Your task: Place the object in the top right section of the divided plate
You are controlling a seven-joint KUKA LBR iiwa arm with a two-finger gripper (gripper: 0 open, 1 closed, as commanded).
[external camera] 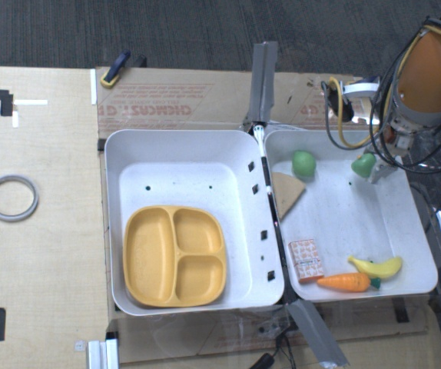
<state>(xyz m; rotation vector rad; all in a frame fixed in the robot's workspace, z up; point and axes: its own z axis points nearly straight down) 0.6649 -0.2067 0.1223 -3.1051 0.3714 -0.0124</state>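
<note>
Two white bins sit side by side on the bench. The left bin (121,167) has a yellow divided plate (176,255) in its near half. The plate has one big part on the left and two small parts on the right, one far and one near.

The right bin (405,229) has the toys in it. A green ball (303,164) lies near the far left corner, and a tan wedge (285,192) lies just beside it, against the left wall. A small printed box (306,259) lies near the near wall. An orange carrot (343,283) is just to its right, and a yellow banana (377,267) touches the carrot's right end.

The grey and orange arm (428,71) comes in from the right, over the far right part of this bin. Its gripper (374,169) is low down there. A small green lump (363,164) is right at its tip, well apart from the plate. I cannot tell how wide the gripper is, or if it has hold of the lump.

A grey ring of tape (11,197) lies on the bench, to the left of the bins.
</note>
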